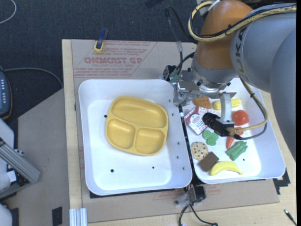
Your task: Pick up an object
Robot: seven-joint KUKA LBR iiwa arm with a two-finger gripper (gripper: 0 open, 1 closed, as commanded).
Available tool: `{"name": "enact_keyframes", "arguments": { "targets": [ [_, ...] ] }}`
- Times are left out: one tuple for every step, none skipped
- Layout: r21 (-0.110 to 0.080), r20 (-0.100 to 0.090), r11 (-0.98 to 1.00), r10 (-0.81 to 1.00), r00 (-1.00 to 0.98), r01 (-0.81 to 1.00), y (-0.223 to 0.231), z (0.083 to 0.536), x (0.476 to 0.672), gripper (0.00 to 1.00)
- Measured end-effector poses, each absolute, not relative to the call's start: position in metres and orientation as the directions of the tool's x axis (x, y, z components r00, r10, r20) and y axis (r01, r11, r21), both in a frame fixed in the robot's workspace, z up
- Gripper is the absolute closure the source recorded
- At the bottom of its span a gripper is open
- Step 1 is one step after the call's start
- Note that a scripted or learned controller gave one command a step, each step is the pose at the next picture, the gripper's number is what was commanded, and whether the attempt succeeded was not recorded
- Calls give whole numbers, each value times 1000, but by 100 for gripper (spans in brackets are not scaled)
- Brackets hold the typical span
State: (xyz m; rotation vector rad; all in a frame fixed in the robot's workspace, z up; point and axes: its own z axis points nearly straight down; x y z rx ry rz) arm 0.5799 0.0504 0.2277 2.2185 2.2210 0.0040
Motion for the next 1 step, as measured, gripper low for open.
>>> {"name": "enact_keyframes", "arguments": {
  "targets": [
    [-4,0,0,1000,0,1000,50,218,576,100]
  ]
}}
